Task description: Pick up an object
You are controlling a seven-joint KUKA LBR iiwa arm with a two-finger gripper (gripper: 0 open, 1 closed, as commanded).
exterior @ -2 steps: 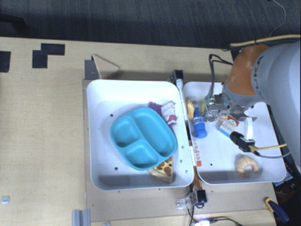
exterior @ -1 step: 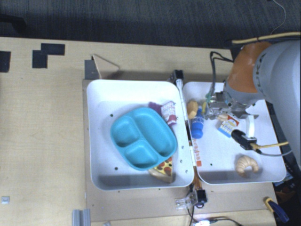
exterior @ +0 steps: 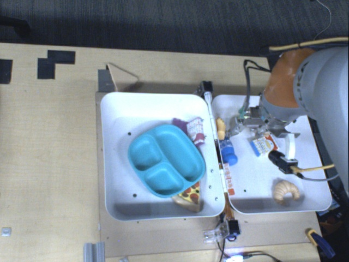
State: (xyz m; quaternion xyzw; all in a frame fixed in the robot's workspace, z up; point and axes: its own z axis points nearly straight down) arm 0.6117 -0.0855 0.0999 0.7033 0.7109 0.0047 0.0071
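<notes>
Here the arm (exterior: 305, 86) bends down, tool (exterior: 246, 119) inside the right bin (exterior: 311, 201).

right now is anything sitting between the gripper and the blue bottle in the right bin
Nothing visible does. The gripper hangs over the right bin, with the blue bottle just below and to its left in the view, against the divider. Only bare bin floor lies between them. The yellowish piece lies beside that gap, not in it.

We see even, fairly bright overhead light, strongest on the two white bins (exterior: 109, 162), whose floors look nearly washed out. Soft shadows gather under the blue tray (exterior: 163, 160) and along the bin walls. Everything looks slightly soft and grainy, the dark carpet (exterior: 136, 10) noisiest.
</notes>
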